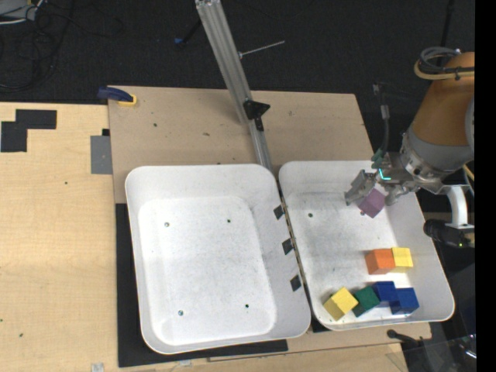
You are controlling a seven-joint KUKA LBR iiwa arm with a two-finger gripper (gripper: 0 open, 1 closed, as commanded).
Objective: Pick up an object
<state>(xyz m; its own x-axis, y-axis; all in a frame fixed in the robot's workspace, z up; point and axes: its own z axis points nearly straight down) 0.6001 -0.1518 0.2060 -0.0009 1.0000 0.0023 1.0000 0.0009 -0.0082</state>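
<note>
The arm reaches in from the right, its orange band (446, 103) high above the right bin (325, 200), and the gripper (374, 194) sits over that bin's upper right area. A purple block (373, 203) shows between the fingers, tilted, and appears lifted clear of the bin floor; the fingers are pinched on it. Lower in the same bin an orange block (379, 261) and a yellow block (402, 257) touch side by side. Along the near edge sits a second cluster: another yellow block (339, 303), a green block (366, 298) just beside it, and blue blocks (397, 296) to the right of the green one. The left bin (147, 184) lies beside it, the two touching along their inner rims. An aluminium rail (229, 60) slants across the bench behind them.
</note>
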